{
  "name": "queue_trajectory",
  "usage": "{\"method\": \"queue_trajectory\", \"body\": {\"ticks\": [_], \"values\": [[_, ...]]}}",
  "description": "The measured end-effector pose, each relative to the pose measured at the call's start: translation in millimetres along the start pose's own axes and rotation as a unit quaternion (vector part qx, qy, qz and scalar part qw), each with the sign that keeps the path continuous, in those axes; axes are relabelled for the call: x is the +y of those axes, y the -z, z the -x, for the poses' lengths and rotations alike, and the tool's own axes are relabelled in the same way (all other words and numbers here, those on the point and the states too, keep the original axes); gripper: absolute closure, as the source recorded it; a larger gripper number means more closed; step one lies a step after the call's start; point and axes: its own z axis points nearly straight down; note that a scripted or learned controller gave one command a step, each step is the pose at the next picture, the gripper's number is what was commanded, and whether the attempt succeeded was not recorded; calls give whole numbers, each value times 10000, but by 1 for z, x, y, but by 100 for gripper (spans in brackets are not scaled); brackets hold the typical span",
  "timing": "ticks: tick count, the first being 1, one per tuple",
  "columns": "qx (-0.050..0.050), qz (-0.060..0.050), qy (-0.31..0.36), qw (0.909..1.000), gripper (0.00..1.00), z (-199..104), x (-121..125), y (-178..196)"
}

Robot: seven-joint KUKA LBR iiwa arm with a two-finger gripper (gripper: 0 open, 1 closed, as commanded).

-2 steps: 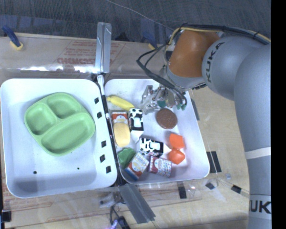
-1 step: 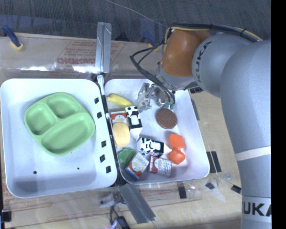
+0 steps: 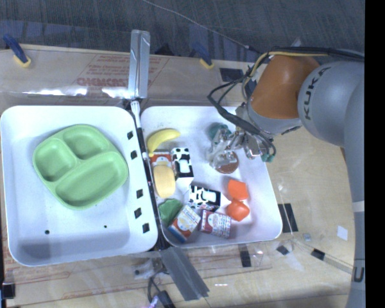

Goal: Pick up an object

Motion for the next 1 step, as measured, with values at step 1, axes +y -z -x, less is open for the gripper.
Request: {"method": "queue_trajectory", "body": {"ticks": [1], "values": [[-2, 9, 17, 10000, 0, 1, 3, 0]]}}
